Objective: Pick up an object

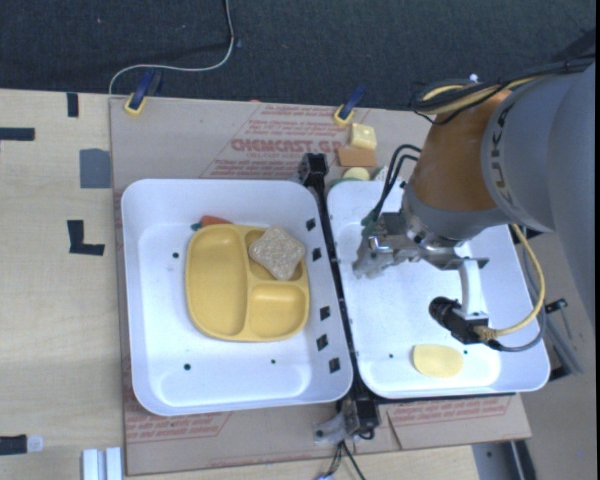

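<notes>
Two white bins (140, 298); claw (372, 258) low over right bin, finger state unclear.

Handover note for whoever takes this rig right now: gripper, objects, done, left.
Gripper: low over the right bin, near its left wall; finger state unreadable, nothing seen held.
Left bin: yellow divided plate with a beige sponge-like block on its upper right compartment.
Right bin: pale yellow oval piece near the front edge.
Done: no pick confirmed.
Left: grasp and lift one object.
</notes>
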